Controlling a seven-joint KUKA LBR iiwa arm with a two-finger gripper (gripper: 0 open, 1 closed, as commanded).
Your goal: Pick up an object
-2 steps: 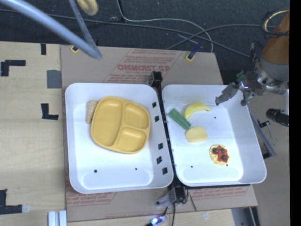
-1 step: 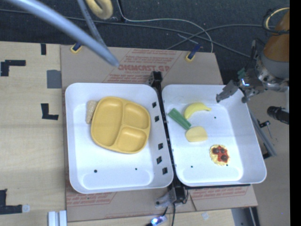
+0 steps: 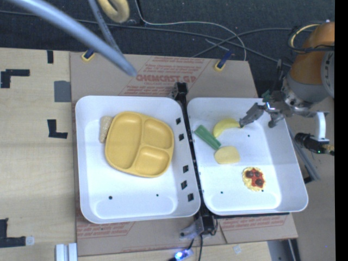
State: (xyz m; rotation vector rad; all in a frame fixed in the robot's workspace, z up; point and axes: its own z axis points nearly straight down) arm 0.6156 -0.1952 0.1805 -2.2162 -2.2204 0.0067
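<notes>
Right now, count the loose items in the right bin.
4: a green strip at left, two yellow pieces mid-bin, a small pizza toward the front. Nothing looks hidden.

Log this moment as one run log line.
gripper: open, above right white bin, holding nothing | nearest: yellow banana-shaped piece | left white bin: yellow divided plate

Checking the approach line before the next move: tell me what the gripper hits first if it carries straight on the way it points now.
The gripper points leftward into the right bin, toward the yellow banana-shaped piece. That looks to be first in line, though its height above the bin is unclear from this slanted view.
</notes>
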